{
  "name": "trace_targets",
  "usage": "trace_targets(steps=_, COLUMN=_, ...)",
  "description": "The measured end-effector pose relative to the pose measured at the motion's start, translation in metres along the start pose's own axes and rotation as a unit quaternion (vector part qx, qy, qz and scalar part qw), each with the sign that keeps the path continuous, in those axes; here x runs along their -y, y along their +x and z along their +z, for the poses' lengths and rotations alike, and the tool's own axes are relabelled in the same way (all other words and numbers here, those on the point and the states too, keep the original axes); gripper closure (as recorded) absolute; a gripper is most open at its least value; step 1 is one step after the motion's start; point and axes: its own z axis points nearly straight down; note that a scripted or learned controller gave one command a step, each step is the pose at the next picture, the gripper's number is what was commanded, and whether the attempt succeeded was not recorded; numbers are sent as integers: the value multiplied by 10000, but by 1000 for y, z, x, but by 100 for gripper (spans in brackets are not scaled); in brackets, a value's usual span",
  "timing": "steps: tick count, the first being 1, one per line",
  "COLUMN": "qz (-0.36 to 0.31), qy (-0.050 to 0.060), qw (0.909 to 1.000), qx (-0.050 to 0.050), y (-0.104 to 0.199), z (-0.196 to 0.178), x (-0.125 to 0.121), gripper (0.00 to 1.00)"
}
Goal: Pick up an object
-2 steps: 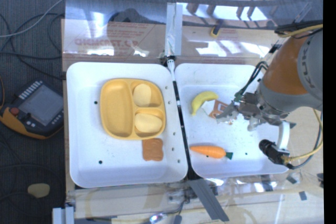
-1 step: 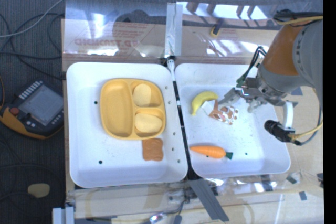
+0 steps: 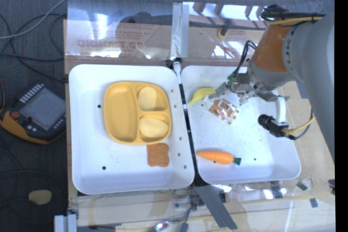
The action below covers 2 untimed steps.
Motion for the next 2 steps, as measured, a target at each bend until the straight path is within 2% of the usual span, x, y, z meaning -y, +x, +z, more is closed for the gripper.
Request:
trace_targets(steps=1, qz=-619, qy=-42, qw=9981, qx=37, y=8, z=7, x=-6, gripper=0)
trace_targets(steps=2, qz=-478, qy=214, qw=9986, qx=-46, y=43, z=-66, x=35, gripper=0)
